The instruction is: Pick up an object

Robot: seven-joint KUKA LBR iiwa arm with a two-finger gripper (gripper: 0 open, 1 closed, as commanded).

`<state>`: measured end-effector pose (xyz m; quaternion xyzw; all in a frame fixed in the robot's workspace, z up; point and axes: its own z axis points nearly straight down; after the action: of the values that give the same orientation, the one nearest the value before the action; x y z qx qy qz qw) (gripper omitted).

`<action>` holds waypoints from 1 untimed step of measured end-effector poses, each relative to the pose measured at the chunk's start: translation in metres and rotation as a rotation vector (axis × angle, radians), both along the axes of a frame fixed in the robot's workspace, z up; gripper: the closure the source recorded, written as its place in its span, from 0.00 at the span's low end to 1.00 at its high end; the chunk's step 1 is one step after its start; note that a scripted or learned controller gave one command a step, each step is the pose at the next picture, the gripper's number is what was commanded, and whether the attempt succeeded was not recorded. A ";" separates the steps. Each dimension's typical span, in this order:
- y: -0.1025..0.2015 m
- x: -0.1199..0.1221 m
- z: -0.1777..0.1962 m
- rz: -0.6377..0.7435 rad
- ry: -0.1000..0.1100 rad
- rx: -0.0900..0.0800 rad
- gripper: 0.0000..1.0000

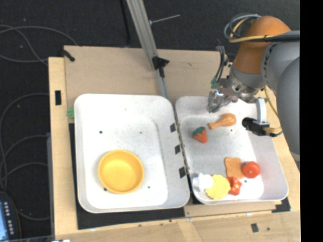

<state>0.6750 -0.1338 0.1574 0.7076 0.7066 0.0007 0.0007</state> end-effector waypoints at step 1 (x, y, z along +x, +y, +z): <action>-0.002 0.001 0.051 0.002 -0.001 -0.001 1.00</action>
<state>0.6756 -0.1353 0.2088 0.7069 0.7073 0.0007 0.0012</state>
